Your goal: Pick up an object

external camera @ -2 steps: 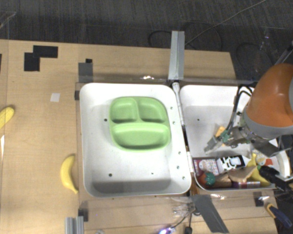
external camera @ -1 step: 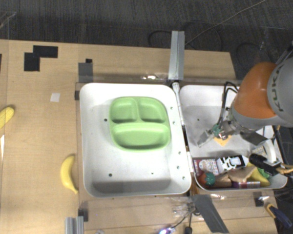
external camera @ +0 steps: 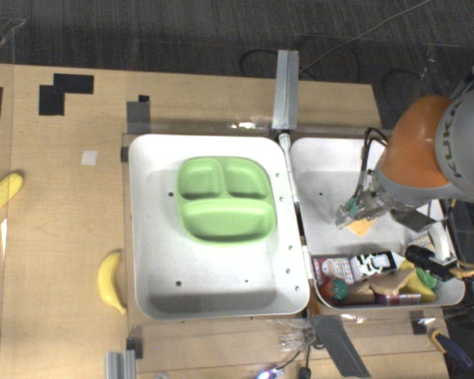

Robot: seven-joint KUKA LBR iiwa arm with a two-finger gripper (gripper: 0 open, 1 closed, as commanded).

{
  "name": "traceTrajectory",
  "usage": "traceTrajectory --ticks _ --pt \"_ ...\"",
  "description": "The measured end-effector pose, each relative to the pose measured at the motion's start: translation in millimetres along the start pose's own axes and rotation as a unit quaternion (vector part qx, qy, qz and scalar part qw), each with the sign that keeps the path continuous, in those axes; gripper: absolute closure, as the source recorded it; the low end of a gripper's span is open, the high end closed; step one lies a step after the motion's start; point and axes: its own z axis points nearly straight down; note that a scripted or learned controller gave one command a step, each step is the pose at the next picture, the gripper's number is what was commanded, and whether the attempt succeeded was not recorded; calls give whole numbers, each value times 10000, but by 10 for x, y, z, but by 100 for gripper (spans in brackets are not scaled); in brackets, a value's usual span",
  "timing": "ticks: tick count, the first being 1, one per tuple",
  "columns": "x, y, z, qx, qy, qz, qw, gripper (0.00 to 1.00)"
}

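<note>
The arm point(external camera: 434, 152) is reaching in from the right of the frame and the gripper point(external camera: 355, 212) is hanging low over the middle of the right bin point(external camera: 324, 164), with a small yellow wedge point(external camera: 363, 227) sitting just at its tip. Whether that wedge is being pinched or is merely lying under the tip I cannot tell, and the gripper's own state is too small and blurred to read. To do this step well, the arm should be settling straight down so the wedge is lying squarely in the grasp, closing firmly, and then rising slowly, since a thin piece is likely to be slipping out if caught only by an edge. Counting what is lying about: two white bins, side by side in the centre. The left bin point(external camera: 142, 212) is holding one green tray point(external camera: 223, 198) with three compartments. Along the lower edge of the right bin a heap point(external camera: 383, 279) of packets and toys is crowding together, perhaps five or six pieces, though they are overlapping too much for a sure count. On the bench point(external camera: 55, 251) at the left, one banana point(external camera: 110, 279) is lying near the left bin, and one corn cob point(external camera: 1, 194) is poking in at the left edge.
</note>
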Motion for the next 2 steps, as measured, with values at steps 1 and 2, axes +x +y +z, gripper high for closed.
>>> traceTrajectory --ticks 1,2 --pt "0 0 0 1 0 0 10000 0" --pt "-481 -350 179 -59 -59 -111 9999 0"
